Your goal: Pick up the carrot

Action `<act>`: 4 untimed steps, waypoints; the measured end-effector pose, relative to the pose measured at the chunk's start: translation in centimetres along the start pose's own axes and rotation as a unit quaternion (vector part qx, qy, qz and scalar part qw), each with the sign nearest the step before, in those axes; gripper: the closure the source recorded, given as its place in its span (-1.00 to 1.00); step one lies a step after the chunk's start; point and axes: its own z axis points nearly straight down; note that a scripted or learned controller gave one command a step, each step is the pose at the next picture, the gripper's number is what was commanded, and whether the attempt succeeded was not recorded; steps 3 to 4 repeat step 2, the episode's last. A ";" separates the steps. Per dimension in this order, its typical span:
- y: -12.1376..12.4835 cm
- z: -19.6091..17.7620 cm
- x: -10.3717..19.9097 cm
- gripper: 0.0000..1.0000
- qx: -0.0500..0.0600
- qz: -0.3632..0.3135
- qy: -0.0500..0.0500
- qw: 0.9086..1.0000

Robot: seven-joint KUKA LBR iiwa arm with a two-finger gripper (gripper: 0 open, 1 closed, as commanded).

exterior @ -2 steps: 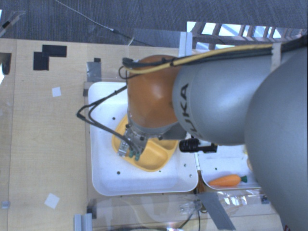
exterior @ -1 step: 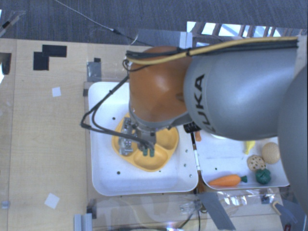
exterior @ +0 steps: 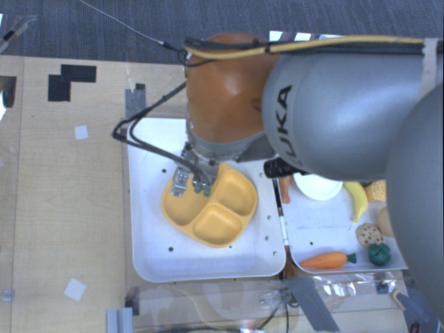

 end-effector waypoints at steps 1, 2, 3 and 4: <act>3.0 -1.4 -11.2 1.00 0.001 0.082 0.000 0.997; 0.8 6.8 -2.6 1.00 0.004 0.140 0.004 0.990; 0.8 6.8 -2.6 1.00 0.004 0.140 0.004 0.990; 0.8 6.8 -2.6 1.00 0.004 0.140 0.004 0.990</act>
